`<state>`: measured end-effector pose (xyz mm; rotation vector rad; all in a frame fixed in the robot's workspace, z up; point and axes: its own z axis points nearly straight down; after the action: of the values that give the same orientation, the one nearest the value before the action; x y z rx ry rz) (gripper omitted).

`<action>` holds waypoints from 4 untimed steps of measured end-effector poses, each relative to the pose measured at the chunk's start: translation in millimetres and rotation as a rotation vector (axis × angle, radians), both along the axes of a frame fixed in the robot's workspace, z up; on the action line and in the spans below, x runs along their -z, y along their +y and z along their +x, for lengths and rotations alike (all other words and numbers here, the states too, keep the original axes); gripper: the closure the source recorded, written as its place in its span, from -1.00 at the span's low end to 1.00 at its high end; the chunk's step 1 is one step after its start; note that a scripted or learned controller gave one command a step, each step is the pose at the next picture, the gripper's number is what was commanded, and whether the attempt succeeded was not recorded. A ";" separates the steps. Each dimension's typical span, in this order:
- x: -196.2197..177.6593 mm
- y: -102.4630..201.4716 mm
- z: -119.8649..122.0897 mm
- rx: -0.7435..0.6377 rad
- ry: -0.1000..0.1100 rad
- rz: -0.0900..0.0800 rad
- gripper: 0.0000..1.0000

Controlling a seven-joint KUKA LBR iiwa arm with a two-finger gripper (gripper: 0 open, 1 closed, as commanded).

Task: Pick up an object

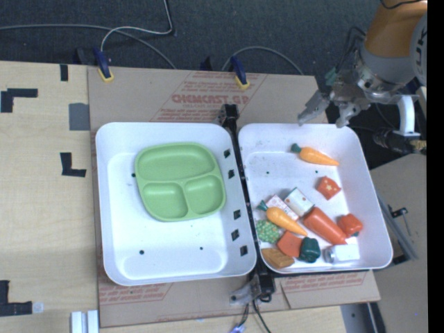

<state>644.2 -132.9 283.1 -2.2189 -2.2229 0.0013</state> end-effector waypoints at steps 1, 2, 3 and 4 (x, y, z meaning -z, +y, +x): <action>99.7 -13.2 -56.3 0.001 0.004 0.000 -1.00; 192.3 -47.3 9.6 0.002 0.004 0.000 -1.00; 198.1 -29.0 22.6 0.003 0.008 -0.002 -1.00; 190.6 -28.5 20.6 0.004 0.017 0.000 1.00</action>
<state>664.7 -161.4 92.5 -2.2150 -2.2098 0.0196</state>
